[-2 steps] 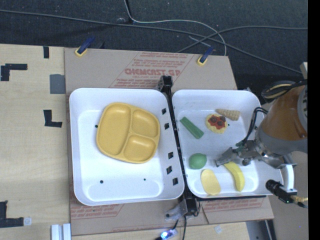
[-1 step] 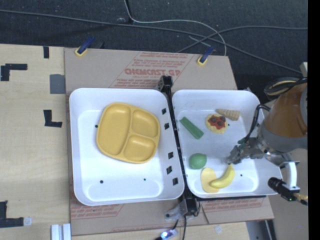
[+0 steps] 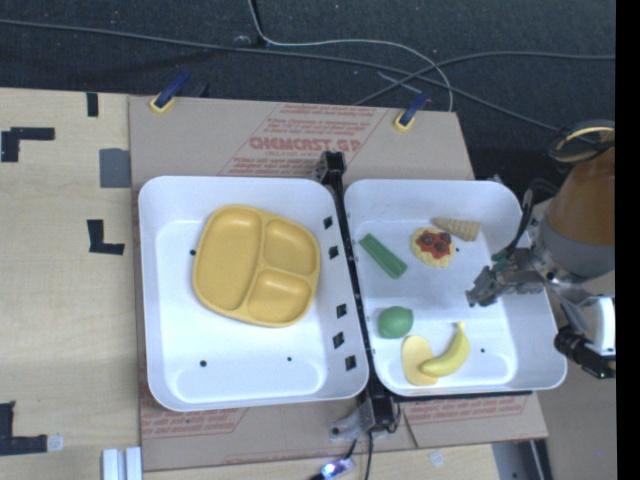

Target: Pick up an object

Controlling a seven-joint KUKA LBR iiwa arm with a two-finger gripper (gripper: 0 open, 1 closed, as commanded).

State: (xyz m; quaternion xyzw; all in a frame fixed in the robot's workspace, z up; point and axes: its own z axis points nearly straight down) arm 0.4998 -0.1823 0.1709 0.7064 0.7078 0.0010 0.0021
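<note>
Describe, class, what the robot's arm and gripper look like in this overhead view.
The arm is bulky and rounded, with an orange band above a grey wrist section. A thin dark cable runs beside it. The gripper is small, dark grey and angular, with metal parts.

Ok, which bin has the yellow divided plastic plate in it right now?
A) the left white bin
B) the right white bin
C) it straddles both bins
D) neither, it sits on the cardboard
A: the yellow divided plastic plate lies flat inside the left white bin, apart from the toy food in the right white bin.
</note>
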